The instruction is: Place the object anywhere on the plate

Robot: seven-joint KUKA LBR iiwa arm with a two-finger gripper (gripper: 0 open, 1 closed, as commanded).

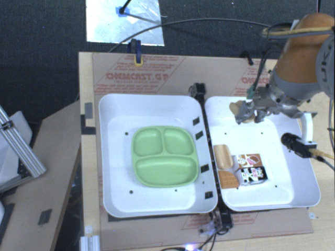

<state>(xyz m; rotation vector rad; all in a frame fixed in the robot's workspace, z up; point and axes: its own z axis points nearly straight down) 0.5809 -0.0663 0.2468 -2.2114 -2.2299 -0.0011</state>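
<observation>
Two glossy white bins [157,203] | matte green three-compartment plate [165,156] | gripper [247,111] jaws: cannot tell

The arm [309,51] runs off the right edge; the gripper [250,111] looks blurred.

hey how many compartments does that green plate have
3: on the green plate in the left bin, two small compartments side by side at the far edge, one wide one along the near edge.
</observation>
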